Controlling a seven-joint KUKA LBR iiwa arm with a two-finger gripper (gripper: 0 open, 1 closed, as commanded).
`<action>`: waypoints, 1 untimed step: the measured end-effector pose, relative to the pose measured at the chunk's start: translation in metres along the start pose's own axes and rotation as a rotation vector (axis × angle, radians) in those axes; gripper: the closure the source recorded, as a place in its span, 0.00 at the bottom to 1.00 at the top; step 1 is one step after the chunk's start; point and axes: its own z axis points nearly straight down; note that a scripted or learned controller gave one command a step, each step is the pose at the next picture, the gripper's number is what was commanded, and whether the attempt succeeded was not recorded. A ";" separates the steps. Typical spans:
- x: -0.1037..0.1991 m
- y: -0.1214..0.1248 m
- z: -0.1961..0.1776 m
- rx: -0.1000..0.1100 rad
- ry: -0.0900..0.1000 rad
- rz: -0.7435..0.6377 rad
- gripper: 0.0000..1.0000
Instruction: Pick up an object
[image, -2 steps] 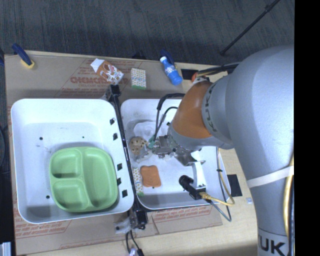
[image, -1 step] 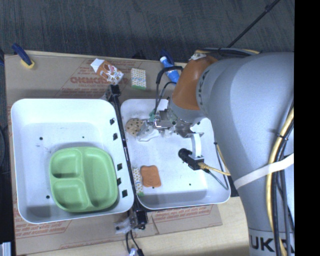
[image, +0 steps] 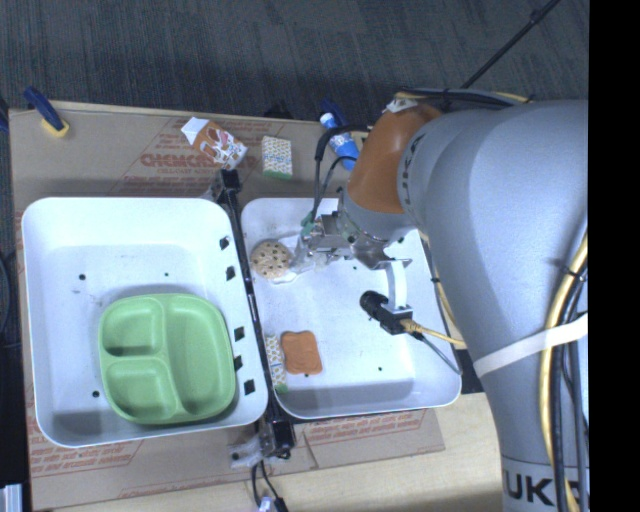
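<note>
My hand is down in the right bin, at its upper left part, close against the cookie. I approach from the right because my arm enters on that side, and the wrist is bent low so the fingers reach the bin floor. The cookie lies flat near the bin's left wall, just beside my fingertips. The view is crowded with metal parts here, so I cannot tell whether my hand is spread or pressed together, nor whether it touches the cookie.

The cookie appears to be my target, judging by where the hand is aimed. Its place close to the wall leaves little room for a finger on that side, which is a risk for the grasp.

A second candidate, the orange square piece, lies flat near the bin's lower left, well apart from my hand. A small patterned item sits just beside it at the wall.

The left bin holds a green divided plate, lying flat and untouched. Both bins rest on the desk, with two small packets above them.
</note>
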 end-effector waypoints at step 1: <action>0.077 0.009 -0.087 0.003 0.000 0.004 1.00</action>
